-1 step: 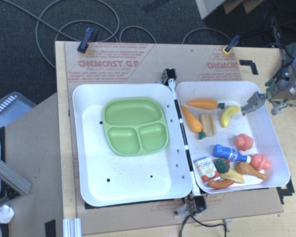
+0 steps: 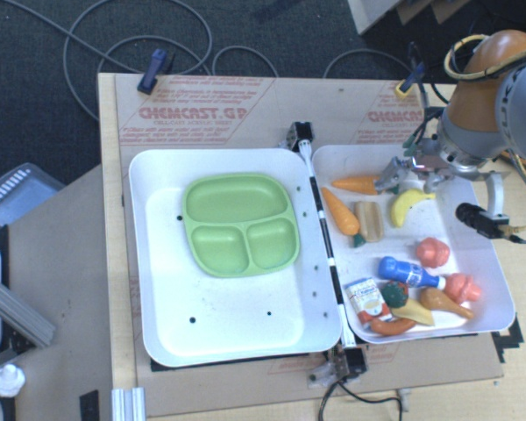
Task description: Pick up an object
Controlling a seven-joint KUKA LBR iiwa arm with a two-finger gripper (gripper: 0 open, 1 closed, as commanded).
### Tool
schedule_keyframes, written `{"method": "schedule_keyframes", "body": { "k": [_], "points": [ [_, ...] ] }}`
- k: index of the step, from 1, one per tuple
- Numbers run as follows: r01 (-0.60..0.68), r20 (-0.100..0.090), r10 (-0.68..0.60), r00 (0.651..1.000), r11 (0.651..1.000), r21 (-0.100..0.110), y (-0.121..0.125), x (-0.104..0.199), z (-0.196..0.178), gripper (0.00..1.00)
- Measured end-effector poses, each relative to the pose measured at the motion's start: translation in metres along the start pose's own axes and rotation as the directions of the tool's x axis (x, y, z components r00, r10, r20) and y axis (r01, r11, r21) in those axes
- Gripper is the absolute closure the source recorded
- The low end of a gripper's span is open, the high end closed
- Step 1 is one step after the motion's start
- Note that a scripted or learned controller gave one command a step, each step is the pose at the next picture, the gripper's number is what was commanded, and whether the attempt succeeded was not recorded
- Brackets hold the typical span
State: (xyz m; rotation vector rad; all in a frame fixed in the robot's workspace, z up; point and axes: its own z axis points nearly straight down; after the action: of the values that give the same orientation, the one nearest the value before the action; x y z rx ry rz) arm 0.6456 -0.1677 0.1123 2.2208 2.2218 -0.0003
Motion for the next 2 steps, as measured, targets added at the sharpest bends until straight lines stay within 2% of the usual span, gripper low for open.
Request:
{"method": "schedule_keyframes", "body": {
  "k": [1, 2],
  "points": [
    [-0.001, 0.000, 0.001, 1.000, 1.000, 0.001, -0.035, -0.005, 0.028, 0.00],
    [-0.002, 0.001, 0.002, 1.000, 1.000, -0.002, -0.034, -0.005, 0.017, 1.00]
  ]
}}
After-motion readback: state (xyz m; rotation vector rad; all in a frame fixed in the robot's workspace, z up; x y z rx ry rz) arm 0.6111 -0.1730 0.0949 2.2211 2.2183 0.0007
